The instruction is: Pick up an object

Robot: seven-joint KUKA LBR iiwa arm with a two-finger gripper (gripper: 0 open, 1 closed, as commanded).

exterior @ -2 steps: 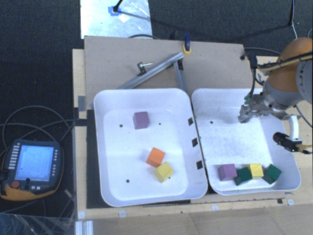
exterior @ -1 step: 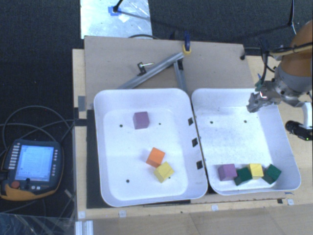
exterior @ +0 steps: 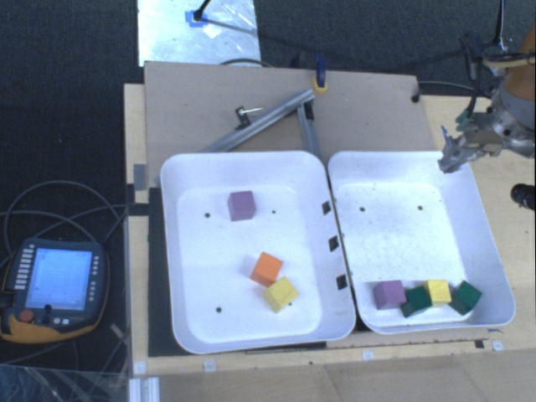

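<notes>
Bench [exterior: 134, 224] w/ 2 white bins [exterior: 251, 333] side by side.

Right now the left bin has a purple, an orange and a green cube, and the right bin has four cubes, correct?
Not quite. In the camera view the left bin holds a purple cube, an orange cube and a yellow cube, not a green one. The right bin does have four.

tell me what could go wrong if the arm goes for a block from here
The purple block, two green blocks and yellow block sit packed in a row against the right bin's near wall, so fingers may jam or grab two. The gripper hovers at the far rim, which it could clip descending.
</notes>
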